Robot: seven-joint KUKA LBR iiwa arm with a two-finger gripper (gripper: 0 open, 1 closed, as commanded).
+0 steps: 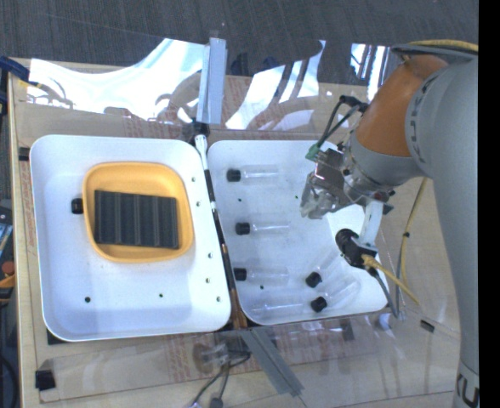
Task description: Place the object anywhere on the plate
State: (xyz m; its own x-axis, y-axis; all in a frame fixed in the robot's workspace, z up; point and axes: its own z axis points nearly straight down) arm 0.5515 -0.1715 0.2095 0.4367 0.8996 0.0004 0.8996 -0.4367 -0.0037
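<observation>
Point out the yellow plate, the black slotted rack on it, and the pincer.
yellow plate (105,181): camera view, its bare upper left rim.
black slotted rack (137,219): camera view, its middle.
pincer (316,204): camera view, between its fingertips, over the right bin.

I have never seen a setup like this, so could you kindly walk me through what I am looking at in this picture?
One camera looks down at a slant on a bench with two shallow white bins side by side. The grey robot arm with an orange band reaches in from the right, and its gripper hangs over the right bin. That bin holds several clear tubes with black caps. The left bin holds a yellow plate with a dark ribbed insert, and a small black piece lies beside it. I cannot tell whether the gripper holds anything.
</observation>
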